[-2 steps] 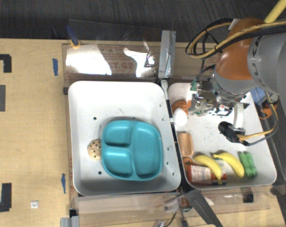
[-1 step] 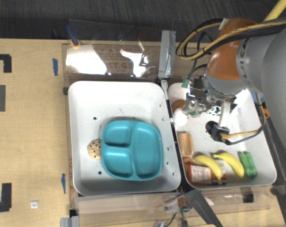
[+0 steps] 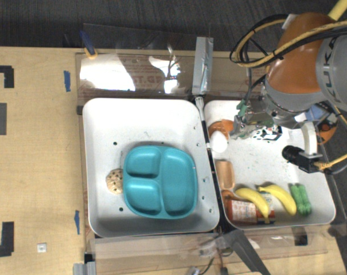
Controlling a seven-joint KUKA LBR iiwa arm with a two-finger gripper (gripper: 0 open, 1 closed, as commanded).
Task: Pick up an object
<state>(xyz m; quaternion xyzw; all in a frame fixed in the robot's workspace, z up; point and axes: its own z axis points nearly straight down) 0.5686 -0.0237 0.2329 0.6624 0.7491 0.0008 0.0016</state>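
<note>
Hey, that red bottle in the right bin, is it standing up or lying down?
Lying down. The bottle rests on its side along the right bin's front edge, label facing up, with a banana overlapping it.

tray (image 3: pixel 160 181) in left bin (image 3: pixel 98 130), cookie (image 3: pixel 114 181) beside it.

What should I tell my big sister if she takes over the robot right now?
Gripper: low over the far left part of the right bin; whether its fingers are open or shut can't be seen, and nothing shows between them.
Right bin: two bananas, a green thing, a bottle, and an orange and white thing by the gripper.
Left bin: a blue divided plate with a cookie beside it.
Done: nothing lifted yet.
Left: grab one thing and raise it.
</note>
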